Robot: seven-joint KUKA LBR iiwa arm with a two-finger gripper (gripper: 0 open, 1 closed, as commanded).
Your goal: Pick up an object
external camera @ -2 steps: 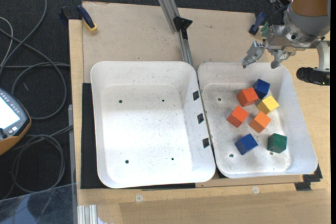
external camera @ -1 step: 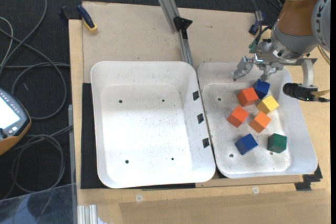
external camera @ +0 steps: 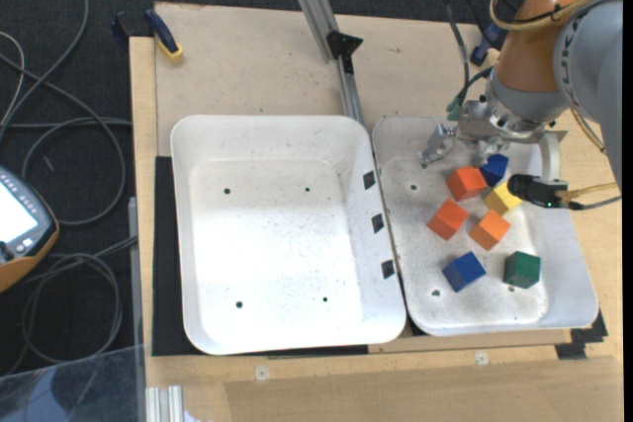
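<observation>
Just above the right bin (external camera: 554,306), the gripper (external camera: 465,141) hangs over that bin's far end, and whether it is open or closed cannot be told; nothing shows between its tips. Seven blocks lie in the right bin: three orange (external camera: 466,182) (external camera: 447,218) (external camera: 490,229), two blue (external camera: 495,167) (external camera: 463,271), one yellow (external camera: 501,198) and one green (external camera: 522,269), all small plain cubes, clustered toward the bin's middle and near side. Left of the right bin sits the second white bin (external camera: 188,242).
</observation>
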